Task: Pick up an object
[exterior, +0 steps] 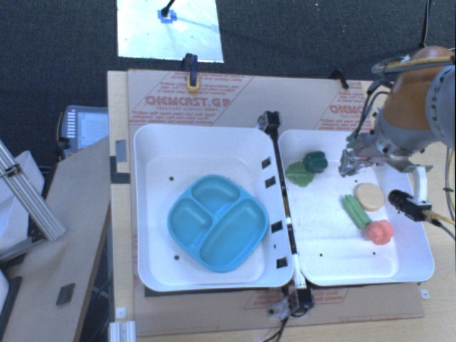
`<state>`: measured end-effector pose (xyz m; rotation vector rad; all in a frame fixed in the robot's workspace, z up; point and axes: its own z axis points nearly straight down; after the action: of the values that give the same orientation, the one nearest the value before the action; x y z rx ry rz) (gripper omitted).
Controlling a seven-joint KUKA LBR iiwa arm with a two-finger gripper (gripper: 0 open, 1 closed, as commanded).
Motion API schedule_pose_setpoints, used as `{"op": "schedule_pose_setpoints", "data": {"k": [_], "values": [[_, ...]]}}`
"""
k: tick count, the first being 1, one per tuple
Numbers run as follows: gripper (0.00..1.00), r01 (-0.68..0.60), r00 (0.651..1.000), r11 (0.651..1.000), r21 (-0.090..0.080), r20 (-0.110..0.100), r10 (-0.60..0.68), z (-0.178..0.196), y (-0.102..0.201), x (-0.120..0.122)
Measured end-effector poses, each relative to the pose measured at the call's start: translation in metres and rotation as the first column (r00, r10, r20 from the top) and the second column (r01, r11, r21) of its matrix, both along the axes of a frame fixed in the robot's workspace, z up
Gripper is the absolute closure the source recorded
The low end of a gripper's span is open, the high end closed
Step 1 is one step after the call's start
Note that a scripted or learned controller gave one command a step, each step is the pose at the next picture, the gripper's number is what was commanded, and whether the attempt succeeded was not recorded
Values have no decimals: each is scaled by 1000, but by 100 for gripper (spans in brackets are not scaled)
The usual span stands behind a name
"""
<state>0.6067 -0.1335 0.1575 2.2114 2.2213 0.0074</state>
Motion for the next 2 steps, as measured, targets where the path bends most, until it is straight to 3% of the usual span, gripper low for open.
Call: {"op": "schedule_pose_setpoints", "data": {"k": [2], "values": [[100,-1,1000,1000,0,0,1,122,-10,6]]}}
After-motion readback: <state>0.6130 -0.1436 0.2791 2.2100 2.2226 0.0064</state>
